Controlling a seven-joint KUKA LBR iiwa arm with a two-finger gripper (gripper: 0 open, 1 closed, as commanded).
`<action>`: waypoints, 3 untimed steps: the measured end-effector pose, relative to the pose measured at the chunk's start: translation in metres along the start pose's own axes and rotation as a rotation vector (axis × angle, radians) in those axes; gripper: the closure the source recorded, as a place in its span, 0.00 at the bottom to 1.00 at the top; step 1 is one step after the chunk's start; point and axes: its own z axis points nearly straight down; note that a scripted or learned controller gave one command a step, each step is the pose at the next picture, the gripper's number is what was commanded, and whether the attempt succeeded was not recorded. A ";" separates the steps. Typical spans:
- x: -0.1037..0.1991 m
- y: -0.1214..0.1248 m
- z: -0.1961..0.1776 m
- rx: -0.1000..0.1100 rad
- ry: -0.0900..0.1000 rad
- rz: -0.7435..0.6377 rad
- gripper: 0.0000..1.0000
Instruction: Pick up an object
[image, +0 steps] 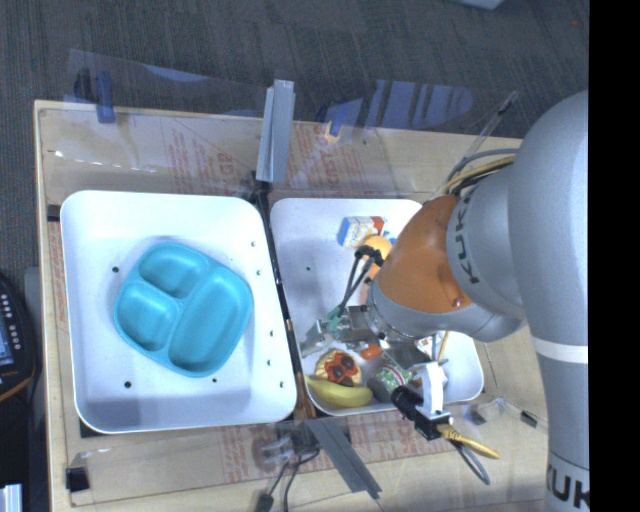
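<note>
The gripper, finger state not discernible, hangs low in the right bin, just above the banana, right of the blue tray.

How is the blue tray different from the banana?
The blue tray is far bigger than the banana. The tray is blue with three hollows; the banana is yellow and curved. The tray sits alone in the left bin; the banana lies crowded among small things in the right bin, under the arm. Both lie flat.
</note>
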 end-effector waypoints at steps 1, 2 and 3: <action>0.008 -0.004 0.015 -0.017 -0.018 0.027 0.00; 0.014 -0.003 0.007 -0.010 -0.006 0.014 1.00; 0.009 -0.004 0.006 -0.012 -0.014 0.020 0.00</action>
